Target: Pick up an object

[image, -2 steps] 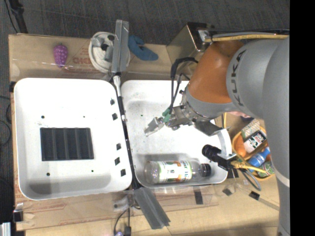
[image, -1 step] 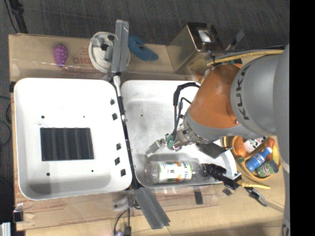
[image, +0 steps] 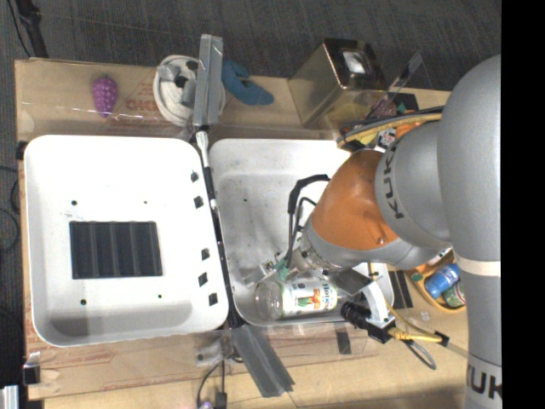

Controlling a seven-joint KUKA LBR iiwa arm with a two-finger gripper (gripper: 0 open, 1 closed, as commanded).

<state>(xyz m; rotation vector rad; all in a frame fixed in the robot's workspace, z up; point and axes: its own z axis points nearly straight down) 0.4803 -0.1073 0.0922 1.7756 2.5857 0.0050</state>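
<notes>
Jaws (image: 285,267): low in the right bin (image: 255,169), at the end of the grey arm (image: 443,177) with its orange band (image: 353,211). The wrist hides most of them; whether they are spread or closed I cannot tell, and nothing can be seen gripped between them.

Bottle (image: 298,299): clear plastic with a printed label, lying on its side against the near wall of the right bin. Its long axis runs left to right across the view. It lies just below the jaws, toward the near wall, very close; touching or not cannot be made out.

Judgement: the grasp turns on that axis. The jaws would need to close across the bottle's narrow width, not along its length, and the near wall leaves little room on the far side of the bottle.

Black cable (image: 300,196): loops from the wrist over the floor of the right bin.

Left bin (image: 51,228): dark grille panel (image: 115,250) on its floor, well apart from the jaws.

Tabletop (image: 60,83) beyond the bins: purple toy (image: 104,94), blue item (image: 243,88), brown box (image: 336,83).
</notes>
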